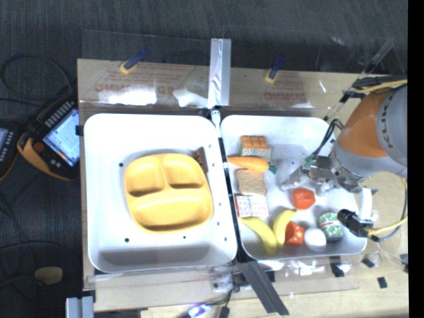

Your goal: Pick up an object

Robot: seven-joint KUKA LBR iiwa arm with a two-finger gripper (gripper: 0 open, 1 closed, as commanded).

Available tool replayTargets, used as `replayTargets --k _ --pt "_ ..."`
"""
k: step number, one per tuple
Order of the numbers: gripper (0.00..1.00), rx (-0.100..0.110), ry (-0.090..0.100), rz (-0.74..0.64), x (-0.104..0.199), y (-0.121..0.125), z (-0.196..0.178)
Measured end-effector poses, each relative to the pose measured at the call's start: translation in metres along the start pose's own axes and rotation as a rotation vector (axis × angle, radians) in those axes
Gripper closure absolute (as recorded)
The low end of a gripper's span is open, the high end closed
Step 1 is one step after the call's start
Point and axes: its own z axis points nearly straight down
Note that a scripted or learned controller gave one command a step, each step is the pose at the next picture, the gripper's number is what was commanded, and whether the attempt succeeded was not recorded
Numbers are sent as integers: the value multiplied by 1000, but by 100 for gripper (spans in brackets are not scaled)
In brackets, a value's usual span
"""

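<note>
The right bin (291,128) holds several toy foods. Along its left side lie a waffle block (255,144), an orange carrot (247,163), a bread slice (251,181) and a red-dotted packet (251,206). At the front are a banana (262,234), a strawberry (295,234), a white egg (315,238) and a small green-and-white can (329,224). A red tomato (303,198) sits mid-bin. My gripper (310,175) hangs low in the bin's right half, just above and behind the tomato; its metal tip is blurred against the white floor.
The left bin (99,177) carries a yellow divided plate (169,191), with a small brown piece (200,156) by the wall between the bins. The orange-banded arm (368,134) covers the right bin's right rim. A black cable end (351,220) hangs near the can.
</note>
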Motion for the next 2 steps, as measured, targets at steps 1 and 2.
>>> replayTargets --k 1,2 --pt "100 -4 -4 1 -1 1 -10" --pt "100 9 -9 120 43 -15 -77"
